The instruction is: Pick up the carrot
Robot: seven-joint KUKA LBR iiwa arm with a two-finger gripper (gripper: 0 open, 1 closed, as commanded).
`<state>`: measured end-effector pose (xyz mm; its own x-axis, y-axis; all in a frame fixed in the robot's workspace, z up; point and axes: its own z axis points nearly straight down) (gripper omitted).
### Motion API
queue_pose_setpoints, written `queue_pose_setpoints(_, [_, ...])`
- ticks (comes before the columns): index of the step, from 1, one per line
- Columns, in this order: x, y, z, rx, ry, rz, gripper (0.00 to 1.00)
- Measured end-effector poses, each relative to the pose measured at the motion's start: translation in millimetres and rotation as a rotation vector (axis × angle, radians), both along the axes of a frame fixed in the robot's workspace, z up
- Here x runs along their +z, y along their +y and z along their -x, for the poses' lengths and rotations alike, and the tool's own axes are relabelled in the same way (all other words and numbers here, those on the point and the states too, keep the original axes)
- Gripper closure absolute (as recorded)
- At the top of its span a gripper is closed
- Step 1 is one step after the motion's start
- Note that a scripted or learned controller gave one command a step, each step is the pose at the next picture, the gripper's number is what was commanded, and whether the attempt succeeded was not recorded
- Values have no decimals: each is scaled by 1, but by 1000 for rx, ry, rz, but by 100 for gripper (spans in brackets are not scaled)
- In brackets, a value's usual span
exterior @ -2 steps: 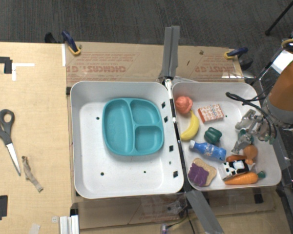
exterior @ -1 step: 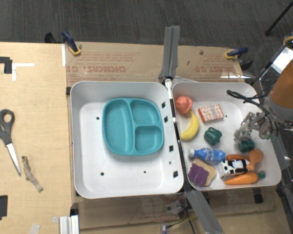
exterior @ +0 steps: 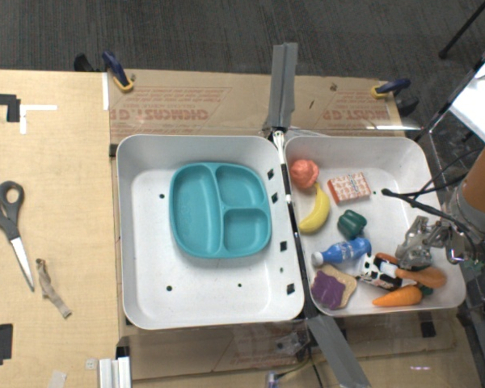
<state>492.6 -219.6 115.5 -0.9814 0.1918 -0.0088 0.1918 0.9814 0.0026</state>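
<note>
Seen from above at a slant, the worktop [exterior: 48, 176] carries two shallow white bins side by side. The left bin [exterior: 145, 241] holds a teal divided plate [exterior: 221, 209], lying flat near the bin's middle. The right bin [exterior: 404, 156] holds a scatter of toy food and small things.

In the right bin, a pinkish-red ball-like fruit [exterior: 305, 172] lies near the top left corner, with a banana [exterior: 315, 211] just below it, curving down along the divider side. A small red and white box [exterior: 349, 187] lies to the right of the fruit. Below the box sits a dark green piece [exterior: 353, 222], and below that a blue and white bottle [exterior: 342, 252] lies on its side. A slice of bread with purple spread [exterior: 333, 288] lies in the lower left corner of this bin. A small black and white toy [exterior: 378, 274] rests between the bottle and the carrot.

The carrot [exterior: 398, 297] lies flat near the bin's lower right corner, close to the front wall, its length running roughly left to right. Another orange piece [exterior: 420, 276] lies just above it.

The hand [exterior: 418, 243] reaches in from the right, low over the right side of the bin, just above the orange piece and near the carrot. Whether its fingers are spread or closed cannot be told, and nothing is seen held between them.

On the bare worktop to the left lie a pair of scissors [exterior: 8, 221].
</note>
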Motion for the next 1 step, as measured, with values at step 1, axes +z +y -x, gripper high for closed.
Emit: queue_pose_setpoints(1, [28, -2, 13, 334, 5, 3, 100])
